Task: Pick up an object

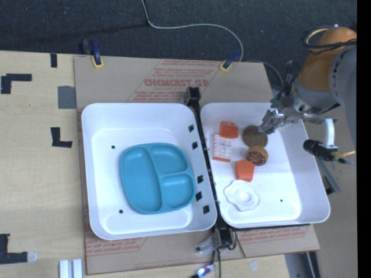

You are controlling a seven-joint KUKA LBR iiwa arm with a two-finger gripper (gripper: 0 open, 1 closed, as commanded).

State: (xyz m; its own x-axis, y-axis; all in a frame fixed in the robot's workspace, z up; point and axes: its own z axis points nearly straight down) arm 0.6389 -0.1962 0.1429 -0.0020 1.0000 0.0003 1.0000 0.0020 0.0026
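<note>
The right bin (301,172) holds several small objects: an orange block (228,130), a white and orange packet (222,147), a brown round piece (254,136), a brown and yellow round piece (257,155), an orange cube (244,170) and a white fried-egg shape (242,195). My gripper (270,122) hangs low over the right bin's back part, just right of and above the brown round piece. Nothing shows between its fingers.
The left bin (98,126) holds a blue divided plate (156,176). Both bins rest on a cardboard sheet (168,80) clamped at the back. A cable runs across the dark floor behind. The arm's grey body (324,80) stands over the right bin's right rim.
</note>
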